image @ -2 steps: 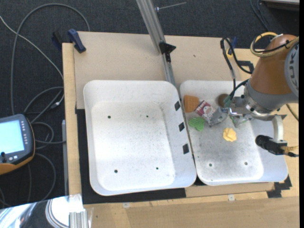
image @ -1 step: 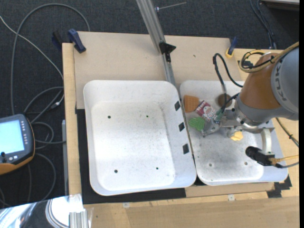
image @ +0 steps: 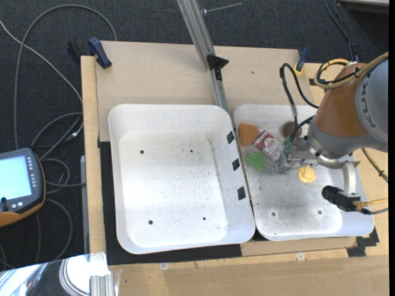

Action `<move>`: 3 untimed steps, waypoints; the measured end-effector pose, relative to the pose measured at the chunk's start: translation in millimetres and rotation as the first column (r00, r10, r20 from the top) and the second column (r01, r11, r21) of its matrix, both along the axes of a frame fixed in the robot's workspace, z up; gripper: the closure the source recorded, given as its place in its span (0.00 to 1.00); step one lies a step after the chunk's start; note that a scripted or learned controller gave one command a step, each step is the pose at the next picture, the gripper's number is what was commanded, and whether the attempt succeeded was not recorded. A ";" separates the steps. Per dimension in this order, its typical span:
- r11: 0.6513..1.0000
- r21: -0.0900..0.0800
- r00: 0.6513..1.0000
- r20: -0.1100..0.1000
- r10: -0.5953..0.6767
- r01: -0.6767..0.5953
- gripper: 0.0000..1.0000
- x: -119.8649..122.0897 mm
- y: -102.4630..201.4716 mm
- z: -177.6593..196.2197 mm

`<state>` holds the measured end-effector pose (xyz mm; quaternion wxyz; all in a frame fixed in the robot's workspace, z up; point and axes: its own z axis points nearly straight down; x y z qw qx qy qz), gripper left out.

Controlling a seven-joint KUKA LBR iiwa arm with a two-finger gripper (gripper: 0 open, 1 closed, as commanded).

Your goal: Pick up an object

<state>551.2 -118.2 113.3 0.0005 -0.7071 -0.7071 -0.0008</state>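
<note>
Several small objects lie in the right bin (image: 296,224). An orange-brown block (image: 248,132) sits near its upper left corner. Just right of it is a red-and-white packet (image: 266,143), with a green piece (image: 255,160) below. A yellow piece (image: 307,175) lies mid-bin, and a small brown round thing (image: 289,128) lies further back. My gripper (image: 286,156) is low in the bin, right beside the packet and the green piece, with the grey and orange arm reaching in from the right. The arm hides whatever is under it.
The left bin (image: 123,184) stands beside the right one, separated by a ridge with black clips (image: 235,164). A metal post (image: 196,26) slants up from the back of the bench. Cables (image: 290,91) loop over the right bin's far edge.
</note>
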 end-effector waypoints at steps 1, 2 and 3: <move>1.000 -0.003 1.000 0.006 0.002 -0.002 1.00 7.1 4.2 45.9; 1.000 -0.003 1.000 0.006 0.002 -0.001 1.00 6.4 6.0 89.8; 1.000 -0.004 1.000 0.008 0.001 -0.001 1.00 15.4 -1.4 145.2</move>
